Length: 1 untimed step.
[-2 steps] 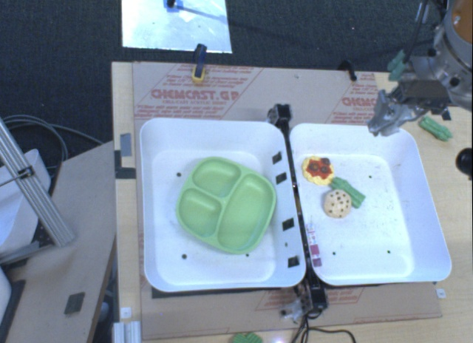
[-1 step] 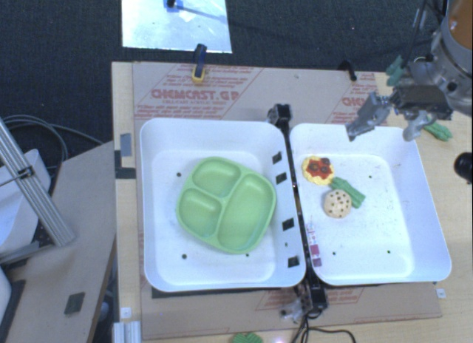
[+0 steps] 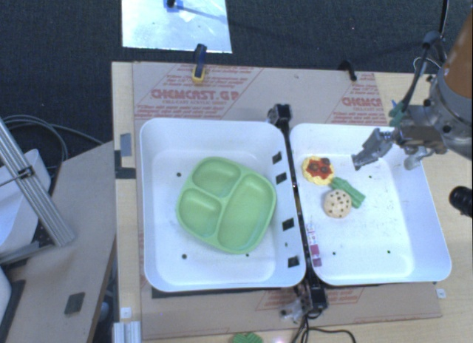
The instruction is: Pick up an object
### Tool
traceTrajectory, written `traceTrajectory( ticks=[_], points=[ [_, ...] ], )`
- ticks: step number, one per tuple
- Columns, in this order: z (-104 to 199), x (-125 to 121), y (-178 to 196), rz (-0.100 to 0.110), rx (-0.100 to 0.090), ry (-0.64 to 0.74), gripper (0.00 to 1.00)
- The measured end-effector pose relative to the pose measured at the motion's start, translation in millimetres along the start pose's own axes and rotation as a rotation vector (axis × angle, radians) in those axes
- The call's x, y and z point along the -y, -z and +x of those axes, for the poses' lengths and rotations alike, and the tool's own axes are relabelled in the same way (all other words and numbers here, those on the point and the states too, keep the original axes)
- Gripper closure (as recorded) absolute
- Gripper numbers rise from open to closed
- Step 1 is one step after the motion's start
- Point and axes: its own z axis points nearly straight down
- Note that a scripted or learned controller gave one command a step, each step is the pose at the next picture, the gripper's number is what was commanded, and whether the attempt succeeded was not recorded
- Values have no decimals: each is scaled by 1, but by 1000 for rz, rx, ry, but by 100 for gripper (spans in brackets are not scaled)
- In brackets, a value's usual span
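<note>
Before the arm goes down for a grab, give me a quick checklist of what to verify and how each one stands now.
1. Something to pick in the right bin: ok. A cookie, a green piece and a yellow and red piece lie there.
2. Items apart from each other: not ok. The green piece touches the cookie.
3. Gripper above the right bin: ok, near its far edge.
4. Gripper directly over an item: not ok. It sits right of all three.
5. Nothing between the fingers: ok, open and empty.
6. Green plate out of the way: ok, in the left bin.

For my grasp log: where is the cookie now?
The cookie lies in the right bin, just below the green piece and the pizza toy.
</note>
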Motion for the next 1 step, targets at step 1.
traceTrajectory(
  ticks=[1],
  points=[
    [59,0,114,-21,-4,14,0]
  ],
)
